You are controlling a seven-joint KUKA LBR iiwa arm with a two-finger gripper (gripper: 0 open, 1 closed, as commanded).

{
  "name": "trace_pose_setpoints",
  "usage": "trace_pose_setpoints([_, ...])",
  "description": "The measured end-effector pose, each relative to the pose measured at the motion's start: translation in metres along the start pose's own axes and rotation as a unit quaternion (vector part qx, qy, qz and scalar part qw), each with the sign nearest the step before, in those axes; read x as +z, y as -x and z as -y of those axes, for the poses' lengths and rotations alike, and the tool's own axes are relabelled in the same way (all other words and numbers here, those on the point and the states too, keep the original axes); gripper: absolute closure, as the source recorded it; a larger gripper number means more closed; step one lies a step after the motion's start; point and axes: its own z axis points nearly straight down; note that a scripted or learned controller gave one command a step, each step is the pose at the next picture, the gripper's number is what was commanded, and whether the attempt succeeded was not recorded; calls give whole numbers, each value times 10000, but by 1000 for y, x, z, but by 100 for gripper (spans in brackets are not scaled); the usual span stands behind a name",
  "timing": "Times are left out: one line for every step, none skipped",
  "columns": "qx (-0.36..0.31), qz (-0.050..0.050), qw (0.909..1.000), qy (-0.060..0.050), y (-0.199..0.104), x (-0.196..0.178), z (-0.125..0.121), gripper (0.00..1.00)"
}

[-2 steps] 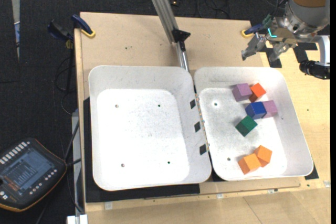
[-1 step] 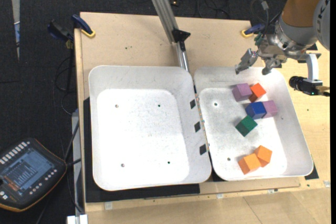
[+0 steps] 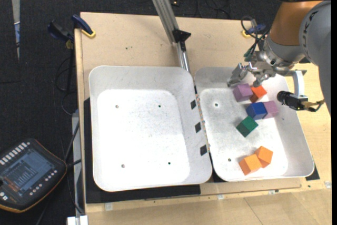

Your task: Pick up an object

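A wooden bench (image 3: 131, 39) carried two white bins; the right bin (image 3: 295, 163) held all the blocks. The gripper (image 3: 247, 77) hung low over its far end, fingers spread apart, gripping nothing, just above a purple block (image 3: 242, 92) and an orange block (image 3: 258, 93) lying side by side.

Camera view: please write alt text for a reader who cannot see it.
The gripper hangs over the right bin, just above a purple block among a cluster of coloured blocks. The left bin sits alongside.
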Motion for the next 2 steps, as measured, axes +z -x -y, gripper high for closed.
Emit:
trace_pose_setpoints([-10, 22, 9999, 108, 7, 36, -3, 0])
trace_pose_setpoints([-9, 20, 9999, 113, 6, 28, -4, 100])
